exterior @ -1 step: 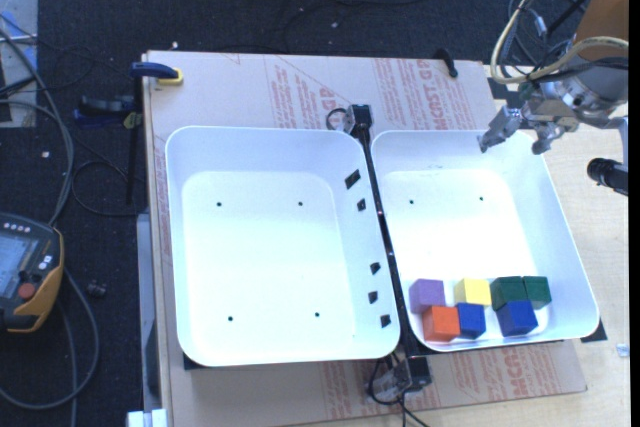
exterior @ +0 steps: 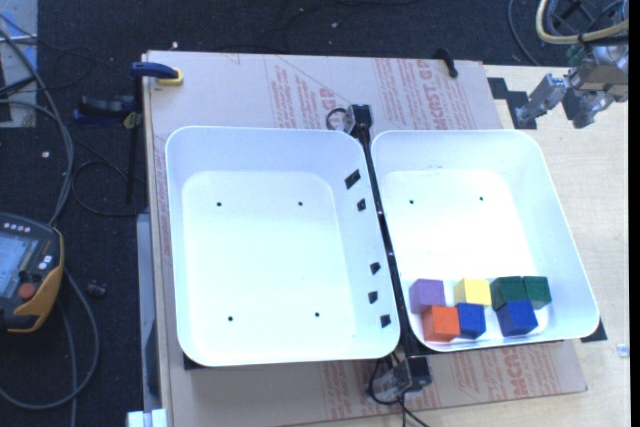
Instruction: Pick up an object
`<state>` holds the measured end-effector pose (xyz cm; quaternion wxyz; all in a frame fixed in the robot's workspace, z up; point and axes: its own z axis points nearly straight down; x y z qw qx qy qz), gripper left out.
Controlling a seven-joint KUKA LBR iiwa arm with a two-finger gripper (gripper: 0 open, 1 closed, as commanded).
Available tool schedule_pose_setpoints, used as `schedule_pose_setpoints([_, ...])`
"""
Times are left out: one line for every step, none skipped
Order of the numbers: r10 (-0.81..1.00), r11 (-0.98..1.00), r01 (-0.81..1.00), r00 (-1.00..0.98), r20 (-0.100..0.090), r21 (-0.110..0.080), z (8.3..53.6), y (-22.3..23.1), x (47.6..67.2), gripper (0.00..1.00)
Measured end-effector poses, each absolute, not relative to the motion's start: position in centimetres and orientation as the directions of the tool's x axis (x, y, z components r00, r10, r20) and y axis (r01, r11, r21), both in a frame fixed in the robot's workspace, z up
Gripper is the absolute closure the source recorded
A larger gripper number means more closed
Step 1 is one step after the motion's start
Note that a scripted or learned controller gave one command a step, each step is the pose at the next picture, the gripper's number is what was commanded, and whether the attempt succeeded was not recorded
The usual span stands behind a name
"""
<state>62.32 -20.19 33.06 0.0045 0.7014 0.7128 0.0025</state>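
Several small coloured blocks sit in two rows at the near edge of the right bin (exterior: 520, 175): a purple block (exterior: 428, 293), a yellow block (exterior: 473, 291), a dark green block (exterior: 510, 290) and a green block (exterior: 537, 289) behind, with an orange block (exterior: 440, 322) and two blue blocks (exterior: 470, 320) (exterior: 517, 317) in front. My gripper (exterior: 553, 115) hangs beyond the right bin's far right corner, well away from the blocks. Its fingers stand apart, open, with nothing between them.
The left bin (exterior: 200, 165) lies beside the right one, with a black divider strip (exterior: 375, 215) between them. A blue clamp (exterior: 155, 72) sits at the bench's far left corner. Cables lie on the floor around the bench, and a pendant (exterior: 25, 270) lies at the left.
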Motion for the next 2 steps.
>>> schedule_pose_setpoints([0.998, -0.058, 0.998, 0.058, -0.001, 0.007, 40.6, -17.9, 63.9, 0.00])
schedule_pose_setpoints([1.000, -0.002, 1.000, 0.002, 0.000, 0.004, 43.0, -17.9, 55.6, 0.00])
